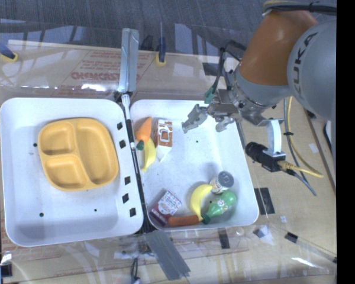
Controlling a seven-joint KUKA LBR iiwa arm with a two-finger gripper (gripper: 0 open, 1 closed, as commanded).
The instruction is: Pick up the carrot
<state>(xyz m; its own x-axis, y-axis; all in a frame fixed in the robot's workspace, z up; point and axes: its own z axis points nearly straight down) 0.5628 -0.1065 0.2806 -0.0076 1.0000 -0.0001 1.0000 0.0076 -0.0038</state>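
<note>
The carrot (143, 129) lies in the right bin (183, 164), against its left wall near the far corner, touching a banana (148, 154) and beside a small packet (164, 134). The gripper (208, 119) hangs over the bin's far edge, fingers spread and holding nothing. A yellow divided plate (78, 154) sits in the left bin (23, 218).

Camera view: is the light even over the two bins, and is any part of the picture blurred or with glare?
In the camera view, the light is soft and fairly even; the left bin shows a grey shadow along its lower wall. The clear sheet behind the bins carries pale streaks of glare. The gripper looks a little soft, while the carrot and the yellow plate are reasonably sharp.
</note>
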